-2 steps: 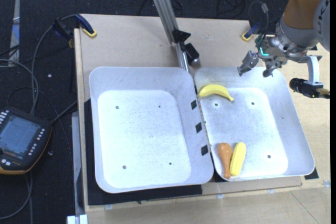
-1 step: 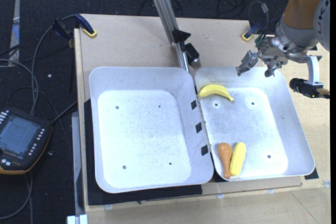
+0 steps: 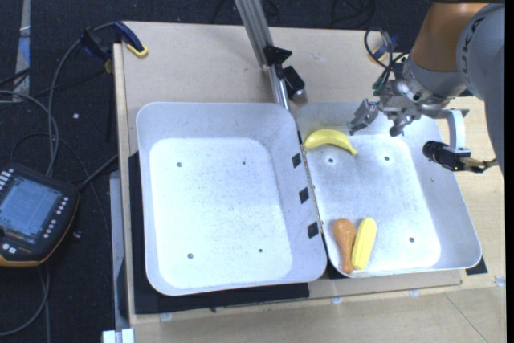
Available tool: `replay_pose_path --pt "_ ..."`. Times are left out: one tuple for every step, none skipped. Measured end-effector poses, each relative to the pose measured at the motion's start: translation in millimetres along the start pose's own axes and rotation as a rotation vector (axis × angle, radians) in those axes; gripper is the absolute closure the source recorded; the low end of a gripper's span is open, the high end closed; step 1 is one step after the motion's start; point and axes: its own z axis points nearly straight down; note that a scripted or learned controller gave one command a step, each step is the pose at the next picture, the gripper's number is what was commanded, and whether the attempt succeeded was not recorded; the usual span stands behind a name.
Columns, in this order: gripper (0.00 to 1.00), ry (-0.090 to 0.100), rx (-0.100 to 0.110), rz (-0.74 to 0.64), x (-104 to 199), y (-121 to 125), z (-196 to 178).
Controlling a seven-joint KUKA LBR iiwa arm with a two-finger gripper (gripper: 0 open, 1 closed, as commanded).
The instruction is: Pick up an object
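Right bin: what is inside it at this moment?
The right bin holds a banana near its far left corner, plus an orange piece and a yellow piece side by side at its near edge.

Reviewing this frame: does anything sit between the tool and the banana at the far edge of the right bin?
Nothing visible does. The tool hovers just right of the banana, with bare bin floor between. The corn cob and carrot lie at the near edge, well clear.

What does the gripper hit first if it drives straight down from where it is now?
Most likely the bare floor of the right bin near its far edge. The open gripper hangs above that spot with nothing between its fingers. The banana lies just to its left, apart from it, though depth is hard to judge.
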Motion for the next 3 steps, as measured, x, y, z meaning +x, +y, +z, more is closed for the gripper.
replay_pose_path --pt "0.0 0.0 0.001 0.0 -1 -4 63" --pt "0.0 -0.001 -0.005 0.0 -1 -4 66" --pt "1.0 -0.001 -0.006 0.0 -1 -3 56"
